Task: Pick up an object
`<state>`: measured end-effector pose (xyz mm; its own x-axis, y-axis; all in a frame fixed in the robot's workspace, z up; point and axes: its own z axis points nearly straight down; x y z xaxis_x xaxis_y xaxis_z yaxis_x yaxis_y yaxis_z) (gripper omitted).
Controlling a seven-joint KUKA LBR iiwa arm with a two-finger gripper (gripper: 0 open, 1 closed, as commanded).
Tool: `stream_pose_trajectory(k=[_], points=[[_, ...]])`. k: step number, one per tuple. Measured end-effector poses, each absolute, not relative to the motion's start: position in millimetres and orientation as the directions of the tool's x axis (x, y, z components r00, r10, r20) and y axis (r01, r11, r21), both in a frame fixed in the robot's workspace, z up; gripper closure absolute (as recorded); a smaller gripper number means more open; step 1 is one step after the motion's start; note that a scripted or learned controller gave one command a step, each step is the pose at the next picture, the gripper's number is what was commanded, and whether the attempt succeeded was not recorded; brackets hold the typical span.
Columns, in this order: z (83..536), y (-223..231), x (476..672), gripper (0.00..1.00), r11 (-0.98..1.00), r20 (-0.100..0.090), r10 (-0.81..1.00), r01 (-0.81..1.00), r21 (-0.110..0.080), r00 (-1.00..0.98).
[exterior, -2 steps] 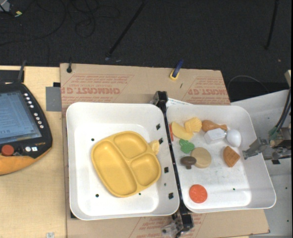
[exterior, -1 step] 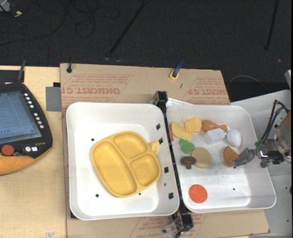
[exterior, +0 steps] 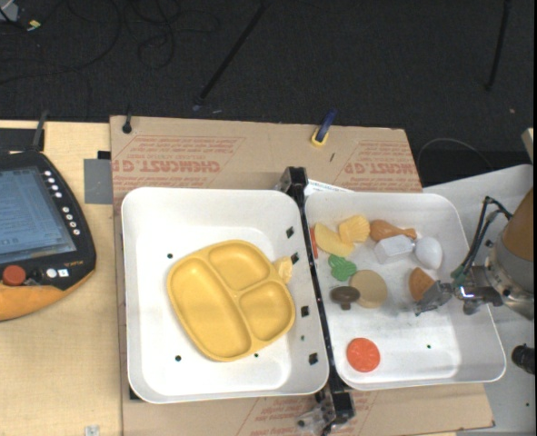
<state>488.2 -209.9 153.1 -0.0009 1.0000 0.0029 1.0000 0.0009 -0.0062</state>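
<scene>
I have the gripper (exterior: 434,300) low over the right bin (exterior: 472,357), at its right side, with the arm (exterior: 513,271) coming in over the rim; from this slant I cannot tell how the jaws stand, and I see nothing between them. The candidates lie in a cluster in the upper half of that bin: a brown piece (exterior: 421,282) just beside the tool tip, a white egg-like piece (exterior: 429,252) above it, a tan round disc (exterior: 370,286) with a small dark mushroom shape (exterior: 344,294) at its left, a green piece (exterior: 342,267) and a yellow piece (exterior: 353,232) further in. A red disc (exterior: 363,354) sits alone toward the near edge. The left bin (exterior: 150,243) carries a yellow divided plate (exterior: 231,298), which I would leave. My judgement is to go for the brown piece, the nearest; centre over it, drop straight, avoid nudging the white piece, then lift slowly to confirm
</scene>
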Motion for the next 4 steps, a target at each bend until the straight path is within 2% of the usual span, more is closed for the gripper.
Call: stream_pose_trajectory(k=[1, 2, 3, 4], points=[[98, -209, 497.7, 0.0, 0.0, 0.003, 1.0, 1.0, -0.006, 0.0], [87, -208, 497.8, 0.0, -0.005, 0.002, 1.0, 1.0, -0.003, 0.005], [98, -211, 497.4, 1.0, -0.013, 0.001, 1.0, 1.0, -0.001, 0.013], [149, -202, 500.4, 1.0, 0.001, 0.0, 1.0, 1.0, 0.002, -0.001]])
